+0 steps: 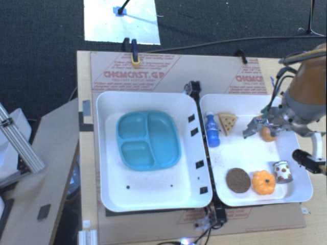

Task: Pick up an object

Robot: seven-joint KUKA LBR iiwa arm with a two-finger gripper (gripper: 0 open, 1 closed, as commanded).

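My gripper (261, 127) hangs over the upper right part of the right bin (240, 101), below the arm's orange band. A small orange fruit (267, 133) lies right at the gripper's tip, partly covered by it. Further left in the same bin stand a blue bottle (211, 130) and a pizza slice (228, 122). Along the front lie a brown round patty (238, 180), an orange pumpkin (263, 182) and a small spotted white can (282, 171).
The left bin (110, 188) holds a blue divided plate (148, 140). A black divider with clips (200, 147) runs between the two bins. A dark part of the arm (306, 161) overhangs the right bin's right rim.
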